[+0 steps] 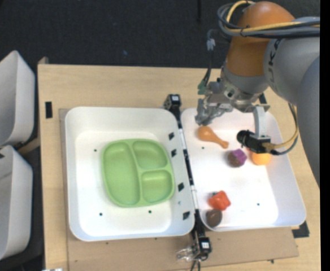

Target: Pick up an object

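The grey two-finger gripper [206,117] hovers upper right, apparently empty and parted, just above the orange pear-shaped plastic toy [211,135]; descending comes next.

In the right bin [283,202] the gripper [205,117] hangs at the far left corner, just above the orange pear-shaped toy [211,135]. The middle and the near right part of this floor are bare, so there is room to pass. The purple object [237,157] and the yellow object [260,158] sit close together near the right wall. The red object [219,200] and the brown object [213,218] crowd the near left corner, beside the dividing walls. In the left bin [80,208] the green divided plate [137,171] takes the centre, with free floor around it.
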Robot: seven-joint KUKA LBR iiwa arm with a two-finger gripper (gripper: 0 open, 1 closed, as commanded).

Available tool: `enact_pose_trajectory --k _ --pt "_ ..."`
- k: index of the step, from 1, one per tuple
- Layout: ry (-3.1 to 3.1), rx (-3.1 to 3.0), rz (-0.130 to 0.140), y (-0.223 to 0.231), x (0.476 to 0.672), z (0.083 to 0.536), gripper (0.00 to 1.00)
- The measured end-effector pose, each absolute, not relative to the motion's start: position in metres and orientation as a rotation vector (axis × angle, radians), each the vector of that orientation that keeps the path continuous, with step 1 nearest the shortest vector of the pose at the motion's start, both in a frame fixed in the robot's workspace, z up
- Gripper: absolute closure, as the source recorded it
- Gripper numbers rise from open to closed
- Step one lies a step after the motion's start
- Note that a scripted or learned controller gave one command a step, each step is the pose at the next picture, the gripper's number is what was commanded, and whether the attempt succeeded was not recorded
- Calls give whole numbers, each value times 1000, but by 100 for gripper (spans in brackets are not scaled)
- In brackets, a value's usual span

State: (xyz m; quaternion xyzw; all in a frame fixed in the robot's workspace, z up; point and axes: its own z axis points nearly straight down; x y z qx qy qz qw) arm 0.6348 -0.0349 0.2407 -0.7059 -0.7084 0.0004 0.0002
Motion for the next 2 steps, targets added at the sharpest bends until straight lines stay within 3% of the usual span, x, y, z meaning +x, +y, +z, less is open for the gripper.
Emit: enact_pose_trajectory --k 2 --pt "-2225 -2215 2 50 605 252 100"
